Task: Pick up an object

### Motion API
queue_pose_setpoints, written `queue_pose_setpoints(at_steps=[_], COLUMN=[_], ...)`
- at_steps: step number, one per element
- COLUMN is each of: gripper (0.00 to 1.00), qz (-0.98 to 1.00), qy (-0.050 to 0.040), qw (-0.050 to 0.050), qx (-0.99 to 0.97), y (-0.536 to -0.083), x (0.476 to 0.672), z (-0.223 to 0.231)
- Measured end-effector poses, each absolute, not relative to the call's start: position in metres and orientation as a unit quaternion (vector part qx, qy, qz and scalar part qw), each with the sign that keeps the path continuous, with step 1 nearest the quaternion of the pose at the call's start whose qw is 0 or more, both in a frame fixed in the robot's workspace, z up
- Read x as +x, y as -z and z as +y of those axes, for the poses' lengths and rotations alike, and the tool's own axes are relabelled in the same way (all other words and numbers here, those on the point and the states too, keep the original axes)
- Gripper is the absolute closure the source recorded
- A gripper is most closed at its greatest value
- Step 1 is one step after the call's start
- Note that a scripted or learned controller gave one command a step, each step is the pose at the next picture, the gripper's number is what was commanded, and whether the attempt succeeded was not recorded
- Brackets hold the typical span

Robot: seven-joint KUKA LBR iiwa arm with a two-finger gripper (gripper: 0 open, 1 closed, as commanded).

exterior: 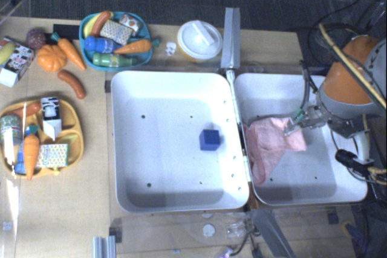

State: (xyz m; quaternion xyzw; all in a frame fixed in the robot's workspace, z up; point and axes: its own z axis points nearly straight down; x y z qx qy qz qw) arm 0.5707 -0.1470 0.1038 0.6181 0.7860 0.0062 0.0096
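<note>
The grey arm with the orange band (354, 78) is being seen reaching in over the right edge of the right shallow white bin (314, 193). The tool (300, 120) is being held low at the upper right edge of a crumpled pink cloth (269, 145), touching it or just above it; which one cannot be told. Whether the tool is spread or closed also cannot be told, since it is small and blurred, and no cloth is being seen lifted.

The pink cloth is lying against the left wall of the right bin, spread from mid-wall down towards the near left corner. A small blue cube (210, 139) is sitting alone in the left shallow white bin (139, 190), right of centre, well apart from the tool.

Along the table's left edge, a yellow tray of toy food (68, 157) is resting, and near the far edge a blue bowl of toy vegetables (146, 58) and a round white lid (199, 39) are standing; none are being involved.

Judged risks: the cloth is likely being targeted at its thin edge, so only a fold may be pinched and slippage may follow on lifting. The limp fabric may be dragged instead of raised, or snagged on the bin wall. If the tool is being lowered too far, the bin floor may be struck. If the cube is meant, the arm is being placed over the wrong bin.
</note>
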Motion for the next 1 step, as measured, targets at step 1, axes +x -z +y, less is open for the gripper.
queue_pose_setpoints(at_steps=[1], gripper=[1.0], qz=[0.821], qy=[-0.0014], qw=[0.002], qx=[0.571], y=[-0.1965], x=[0.6212], z=[-0.1133])
